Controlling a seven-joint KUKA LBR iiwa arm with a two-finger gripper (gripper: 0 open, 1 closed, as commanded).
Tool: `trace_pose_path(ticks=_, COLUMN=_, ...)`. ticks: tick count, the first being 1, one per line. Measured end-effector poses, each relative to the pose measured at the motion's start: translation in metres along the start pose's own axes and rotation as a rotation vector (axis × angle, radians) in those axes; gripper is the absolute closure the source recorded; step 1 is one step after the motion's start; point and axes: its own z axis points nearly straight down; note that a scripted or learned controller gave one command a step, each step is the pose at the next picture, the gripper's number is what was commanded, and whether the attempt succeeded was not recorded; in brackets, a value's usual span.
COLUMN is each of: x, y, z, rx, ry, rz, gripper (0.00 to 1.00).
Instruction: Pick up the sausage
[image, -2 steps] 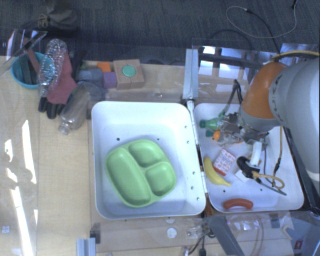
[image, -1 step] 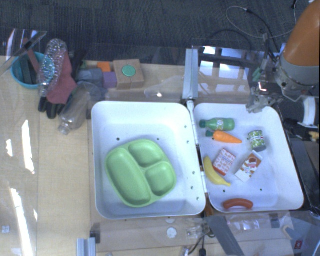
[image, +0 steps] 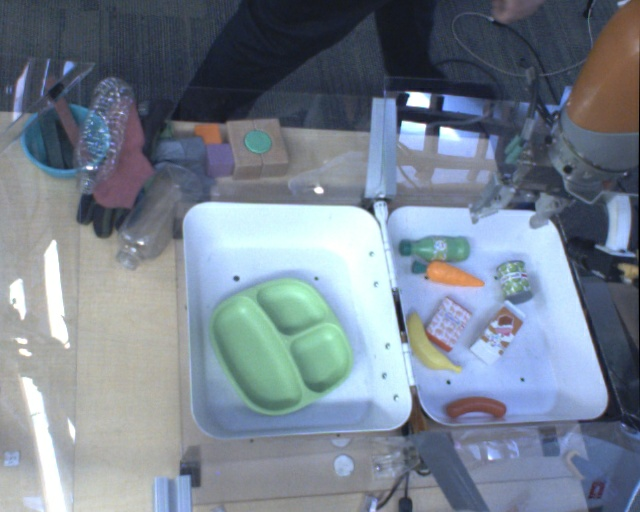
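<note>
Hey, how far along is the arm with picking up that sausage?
Nothing looks done yet. The sausage lies on the floor of the right bin, by its near edge. The gripper hangs over that bin's far edge, apart from the sausage, with nothing between its open fingers. Left to do: move across to the sausage, come down, close on it and lift.

arm (image: 610, 90) cut off by the top and right edges; blue bowl (image: 45, 145) partly behind clutter

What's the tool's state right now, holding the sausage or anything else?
Tool: open, holding nothing, above the far edge of the right bin. The sausage lies at that bin's near edge.
</note>
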Motion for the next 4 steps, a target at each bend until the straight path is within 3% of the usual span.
trace_pose_path(ticks=1, x=-0.009, y=-0.113, z=0.168, rx=-0.013, ry=-0.001, rz=-0.078, gripper=0.00)
trace_pose_path(ticks=2, x=-0.035, y=-0.030, z=0.185, rx=-0.050, ry=-0.007, rz=0.056, gripper=0.00)
trace_pose_path(ticks=3, x=-0.103, y=0.006, z=0.159, rx=-0.001, ry=-0.001, rz=0.130, gripper=0.00)
trace_pose_path(ticks=4, x=-0.017, y=-0.013, z=0.209, rx=0.001, ry=0.002, rz=0.045, gripper=0.00)
